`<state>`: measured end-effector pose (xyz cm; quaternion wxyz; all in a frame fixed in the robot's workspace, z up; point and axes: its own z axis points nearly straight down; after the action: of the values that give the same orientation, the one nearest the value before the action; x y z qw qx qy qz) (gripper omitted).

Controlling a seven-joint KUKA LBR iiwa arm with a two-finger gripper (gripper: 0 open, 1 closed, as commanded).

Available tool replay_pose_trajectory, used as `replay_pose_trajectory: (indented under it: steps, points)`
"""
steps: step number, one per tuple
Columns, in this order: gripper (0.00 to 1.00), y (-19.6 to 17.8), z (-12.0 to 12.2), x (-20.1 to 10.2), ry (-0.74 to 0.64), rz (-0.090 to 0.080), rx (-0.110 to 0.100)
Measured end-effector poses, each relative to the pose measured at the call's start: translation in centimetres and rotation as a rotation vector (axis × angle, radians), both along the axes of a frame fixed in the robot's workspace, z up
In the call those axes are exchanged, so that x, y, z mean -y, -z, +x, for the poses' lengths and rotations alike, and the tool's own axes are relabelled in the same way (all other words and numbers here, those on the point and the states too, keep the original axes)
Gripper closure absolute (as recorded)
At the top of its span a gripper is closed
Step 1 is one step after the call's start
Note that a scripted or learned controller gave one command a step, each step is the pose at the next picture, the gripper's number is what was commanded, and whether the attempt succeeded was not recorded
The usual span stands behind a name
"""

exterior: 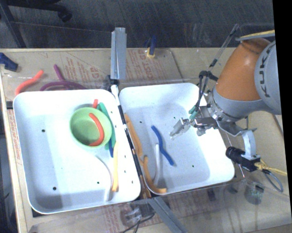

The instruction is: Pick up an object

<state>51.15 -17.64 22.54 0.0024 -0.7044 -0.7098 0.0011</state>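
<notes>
we see the gripper (pixel 180 128) over the right bin (pixel 184 92), fingers apart, holding nothing. the blue strip (pixel 161 145) lies just beside it on the bin floor; we judge it light, thin, bendy, best pinched across its middle.

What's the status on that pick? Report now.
Gripper over right bin, nothing visibly held. Nearest target blue strip, lying on bin floor just left of fingers. Path between them clear.
</notes>
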Motion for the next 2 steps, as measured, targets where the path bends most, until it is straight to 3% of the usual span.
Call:
replay_pose_trajectory:
  steps: [1, 2]
  points:
    - [0.00, 12.7, 2.5, -2.3, -0.016, -0.001, -0.001]
    - [0.00, 13.4, 9.6, 0.0, -0.005, 0.000, 0.003]
